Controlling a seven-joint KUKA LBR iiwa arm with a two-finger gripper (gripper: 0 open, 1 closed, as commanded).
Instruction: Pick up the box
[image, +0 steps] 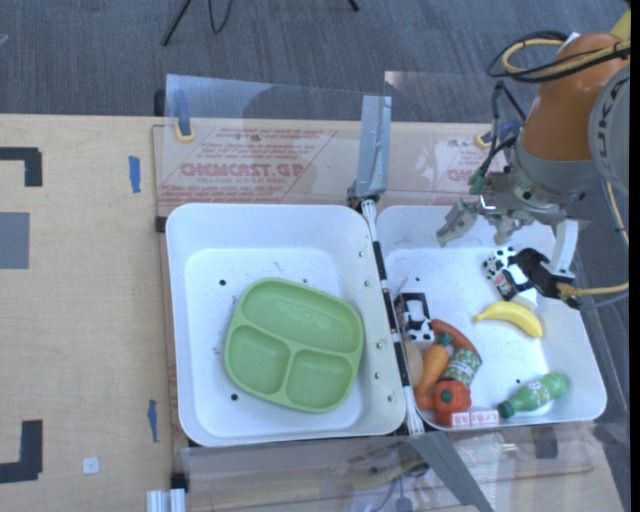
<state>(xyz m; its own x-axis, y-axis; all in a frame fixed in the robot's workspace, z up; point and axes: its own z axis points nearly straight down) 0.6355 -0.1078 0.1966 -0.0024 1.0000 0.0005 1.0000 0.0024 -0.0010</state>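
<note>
A small black-and-white box (412, 312) lies in the right bin (590, 360), against its left wall. My gripper (506, 248) hangs over the back of that bin, to the right of the box and farther back. Its two grey fingers (455, 225) are spread wide apart, so it is open. A second black-and-white item (515, 270) lies just below the gripper, nearer the right finger. Neither finger presses on it. The orange band of the arm (560, 95) is at the upper right.
Near the box lie a carrot (432, 365), a tomato (450, 396) and a small can (462, 362). A banana (510, 318) and a green bottle (535, 393) are to the right. A green divided plate (292, 345) sits in the left bin (190, 300).
</note>
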